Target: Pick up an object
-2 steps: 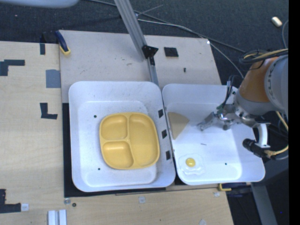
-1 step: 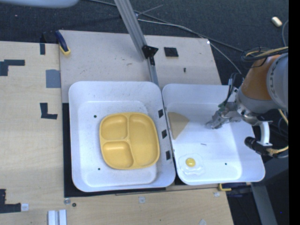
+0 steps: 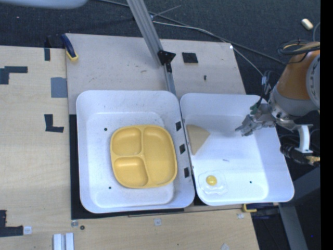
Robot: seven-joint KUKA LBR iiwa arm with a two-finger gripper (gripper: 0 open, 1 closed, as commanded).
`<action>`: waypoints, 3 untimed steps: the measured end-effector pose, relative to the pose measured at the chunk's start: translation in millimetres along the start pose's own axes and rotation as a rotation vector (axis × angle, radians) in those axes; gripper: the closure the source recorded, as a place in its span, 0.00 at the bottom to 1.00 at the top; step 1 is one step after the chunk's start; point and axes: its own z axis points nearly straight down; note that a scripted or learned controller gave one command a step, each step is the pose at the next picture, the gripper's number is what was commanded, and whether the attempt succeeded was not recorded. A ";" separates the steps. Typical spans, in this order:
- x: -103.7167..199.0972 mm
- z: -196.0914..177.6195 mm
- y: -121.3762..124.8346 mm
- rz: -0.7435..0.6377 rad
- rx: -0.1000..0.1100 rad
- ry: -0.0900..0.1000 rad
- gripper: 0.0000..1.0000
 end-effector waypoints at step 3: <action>46.0 -104.4 0.6 -0.004 0.002 0.002 1.00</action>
